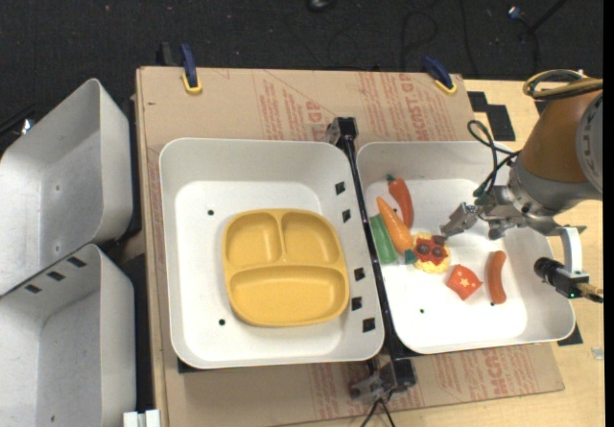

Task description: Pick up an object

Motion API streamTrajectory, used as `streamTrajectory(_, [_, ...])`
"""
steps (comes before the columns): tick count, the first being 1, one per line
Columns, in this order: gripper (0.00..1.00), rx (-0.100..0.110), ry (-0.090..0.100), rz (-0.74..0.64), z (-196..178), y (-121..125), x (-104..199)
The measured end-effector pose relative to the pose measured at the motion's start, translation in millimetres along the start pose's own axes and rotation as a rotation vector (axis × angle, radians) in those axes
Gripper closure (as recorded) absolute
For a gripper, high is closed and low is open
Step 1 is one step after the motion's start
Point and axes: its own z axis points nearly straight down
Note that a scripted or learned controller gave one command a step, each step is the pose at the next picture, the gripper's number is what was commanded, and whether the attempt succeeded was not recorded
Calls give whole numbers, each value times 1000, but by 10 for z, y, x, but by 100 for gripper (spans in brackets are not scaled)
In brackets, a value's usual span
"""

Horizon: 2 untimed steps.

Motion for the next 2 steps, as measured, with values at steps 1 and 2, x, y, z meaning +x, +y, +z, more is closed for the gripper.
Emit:
streamTrajectory(1, [100,-3,-1,-1,-108,7,0])
streamTrajectory(2, [100,-8,-3,-3,-683,98,-66])
